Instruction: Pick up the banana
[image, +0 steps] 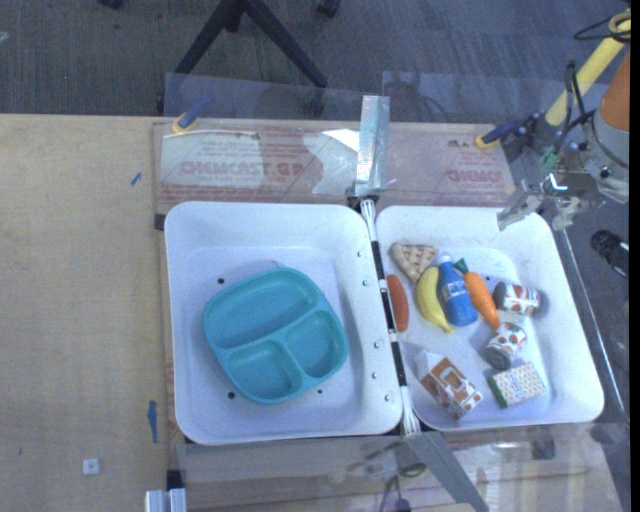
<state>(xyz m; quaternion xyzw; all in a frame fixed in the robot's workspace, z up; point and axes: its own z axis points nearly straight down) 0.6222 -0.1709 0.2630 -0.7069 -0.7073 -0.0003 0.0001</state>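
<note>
We're at the very start: the banana lies untouched in the right bin, touching the blue bottle. Our hand hovers at the bin's far corner; open or closed, we can't tell. Reach, grip and lift all remain

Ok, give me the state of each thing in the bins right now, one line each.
banana: lying in right bin, ungrasped, against the blue bottle
carrot: lying beside bottle
teal plate: flat in left bin
gripper: above right bin's far corner, off the banana
</note>
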